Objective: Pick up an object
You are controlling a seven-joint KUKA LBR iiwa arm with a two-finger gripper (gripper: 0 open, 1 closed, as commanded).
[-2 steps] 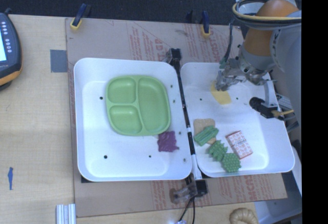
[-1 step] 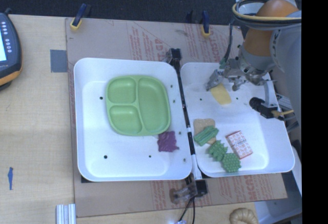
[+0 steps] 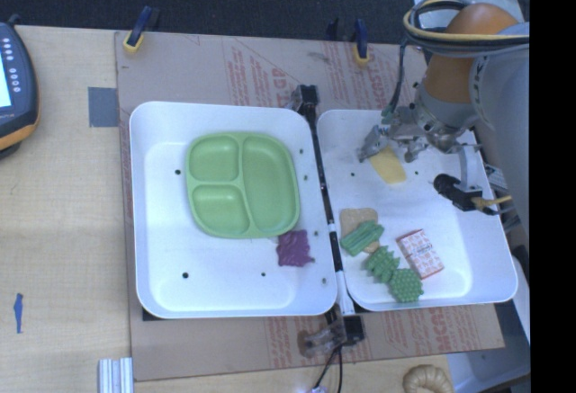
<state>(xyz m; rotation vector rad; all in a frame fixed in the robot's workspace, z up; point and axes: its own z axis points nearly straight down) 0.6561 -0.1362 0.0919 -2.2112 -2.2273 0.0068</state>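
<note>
Wooden bench (image 3: 72,202), 2 white bins. Gripper (image 3: 389,148) low over yellow block (image 3: 389,168) in right bin (image 3: 468,279); jaw state unclear. Nothing lifted yet.

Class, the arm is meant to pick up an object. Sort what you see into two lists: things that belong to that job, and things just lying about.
Job:
gripper
yellow block beneath it
green toy pieces
red-and-white packet
tan piece
purple toy
green divided plate

Lying about:
blue clamp
yellow clamp
handheld controller

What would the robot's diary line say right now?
end effector over pale yellow flat block | right white bin | grasp not confirmed | green divided plate in left bin
</note>
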